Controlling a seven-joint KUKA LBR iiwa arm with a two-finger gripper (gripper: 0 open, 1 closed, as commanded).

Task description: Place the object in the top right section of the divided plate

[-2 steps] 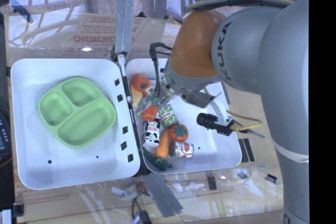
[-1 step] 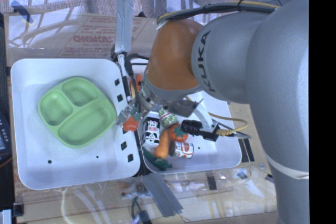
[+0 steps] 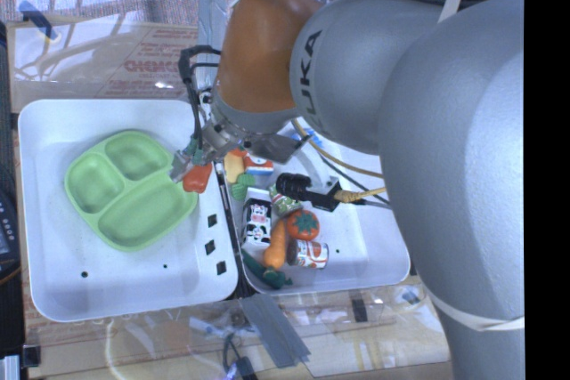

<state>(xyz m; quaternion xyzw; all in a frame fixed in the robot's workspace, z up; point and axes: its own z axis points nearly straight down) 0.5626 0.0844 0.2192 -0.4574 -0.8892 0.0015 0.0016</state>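
A light green divided plate [image 3: 82, 207] lies in the left bin [image 3: 53, 289]; it has two small sections toward the back and one large section in front. My gripper [image 3: 192, 166] hangs at the plate's right rim, just beyond the back right section, over the gap between plate and bin wall. A small orange-red object [image 3: 198, 179] sits at its fingertips, and the fingers look shut on it. The grey arm with its orange band covers much of the right bin.
The right bin [image 3: 374, 267] holds a toy carrot [image 3: 276, 246], a cow-patterned carton [image 3: 257, 223], a red can [image 3: 312, 254], a tomato [image 3: 305, 222], and yellow and green pieces near the dividing wall [image 3: 233, 236]. Cardboard [image 3: 116, 58] lies behind the left bin.
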